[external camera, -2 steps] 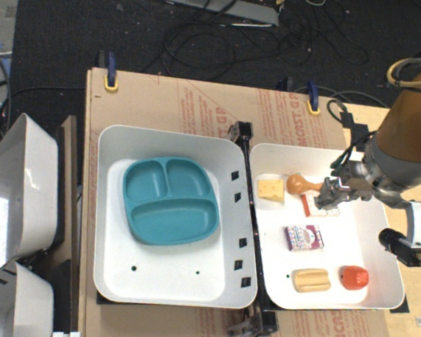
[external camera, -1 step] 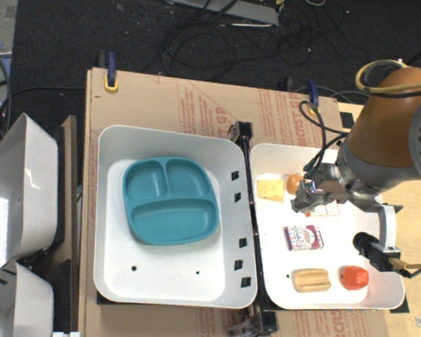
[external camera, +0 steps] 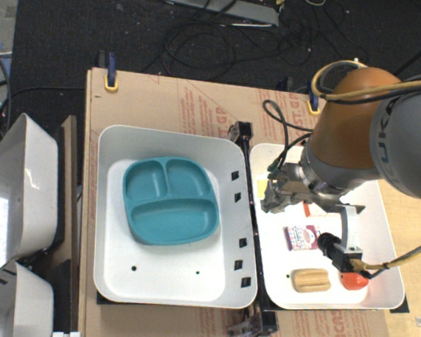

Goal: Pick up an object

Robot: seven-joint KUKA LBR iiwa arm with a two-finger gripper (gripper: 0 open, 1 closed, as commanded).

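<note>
Teal plate (external camera: pixel 170 199) crowds the left bin (external camera: pixel 110 214); margins stay open.

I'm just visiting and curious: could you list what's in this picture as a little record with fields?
left bin: holds a teal divided plate
right bin: holds a pink packet, a tan bread-like piece, a red-orange item
arm: reaches in from the right, over the right bin
hand: low over the right bin's upper left part
</note>
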